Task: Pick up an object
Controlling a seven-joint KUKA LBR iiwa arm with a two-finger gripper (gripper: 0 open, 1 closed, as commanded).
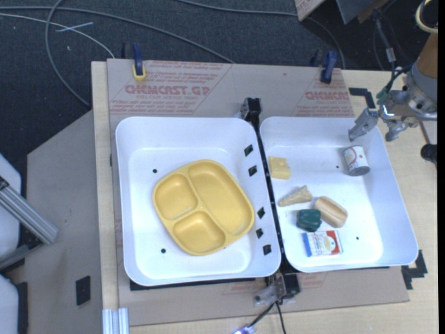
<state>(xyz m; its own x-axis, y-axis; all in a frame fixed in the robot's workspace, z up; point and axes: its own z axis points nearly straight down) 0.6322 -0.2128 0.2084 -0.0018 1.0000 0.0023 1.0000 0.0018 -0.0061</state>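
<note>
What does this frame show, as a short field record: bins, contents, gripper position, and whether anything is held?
left bin: yellow divided tray
right bin: small can lying on its side, pale yellow piece, tan wedge, bun-shaped item, dark green item, small red and blue packet
gripper: above the right bin's far right corner, near the small can
held: nothing seen between its fingers

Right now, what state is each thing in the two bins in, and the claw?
Yellow divided tray: flat in the left bin, compartments up.
Small can: on its side in the right bin, nearest the claw.
Cheese block: lying loose.
Cheese wedge: lying loose.
Bread roll: lying beside the green lump.
Red-and-white box: lying flat.
Claw: open, above the right bin's far corner, holding nothing.
</note>
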